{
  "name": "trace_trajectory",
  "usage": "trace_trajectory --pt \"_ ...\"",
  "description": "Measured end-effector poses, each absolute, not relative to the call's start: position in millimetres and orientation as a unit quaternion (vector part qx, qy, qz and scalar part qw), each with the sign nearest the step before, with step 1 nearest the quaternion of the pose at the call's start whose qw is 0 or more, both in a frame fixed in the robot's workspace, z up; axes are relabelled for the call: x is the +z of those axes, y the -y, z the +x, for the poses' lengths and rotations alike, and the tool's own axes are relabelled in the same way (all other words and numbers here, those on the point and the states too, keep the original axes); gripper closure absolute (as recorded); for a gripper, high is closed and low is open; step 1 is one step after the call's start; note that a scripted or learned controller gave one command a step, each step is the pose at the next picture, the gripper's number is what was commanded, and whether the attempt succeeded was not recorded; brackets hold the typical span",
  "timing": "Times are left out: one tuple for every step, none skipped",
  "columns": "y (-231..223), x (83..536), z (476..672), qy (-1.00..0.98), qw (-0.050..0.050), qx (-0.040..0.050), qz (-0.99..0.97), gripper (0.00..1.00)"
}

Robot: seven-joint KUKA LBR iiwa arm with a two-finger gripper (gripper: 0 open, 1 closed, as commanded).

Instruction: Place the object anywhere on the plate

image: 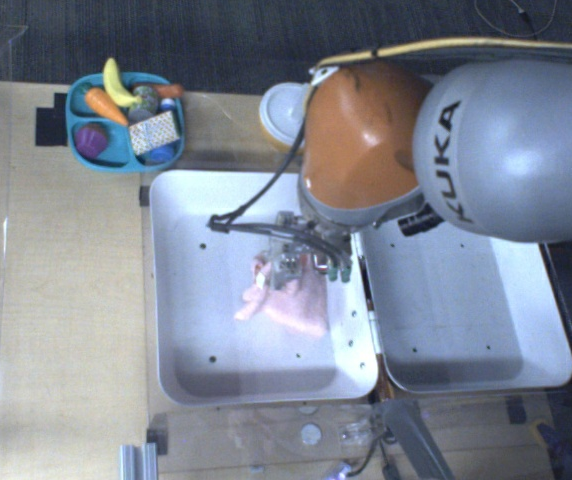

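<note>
The big grey arm [506, 148] w/ its orange band [361, 133] leans over the left bin [181, 298]. Its gripper [291, 268] hangs low in the bin's right part, right over a pink soft thing [291, 308]. The pink thing lies on the bin floor, just under & a bit in front of the gripper, touching it or nearly so. Can't tell if the fingers are open or closed, the wrist & wires hide them, & can't tell if they hold the pink thing.

Right bin [476, 308] sits next to the left one. On the desk [56, 298], at the back left, is a blue tray [126, 123] w/ toy food: a banana [118, 84], a carrot [104, 104]. A white & yellow cup-like thing [281, 113] stands behind the left bin.
</note>
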State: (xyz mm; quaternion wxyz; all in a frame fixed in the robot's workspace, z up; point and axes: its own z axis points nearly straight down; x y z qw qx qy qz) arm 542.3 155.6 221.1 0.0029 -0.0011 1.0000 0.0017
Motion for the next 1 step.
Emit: trace_trajectory --pt "-155.4 221.6 542.4 -1.000 0.003 0.0017 -0.001 0.00"
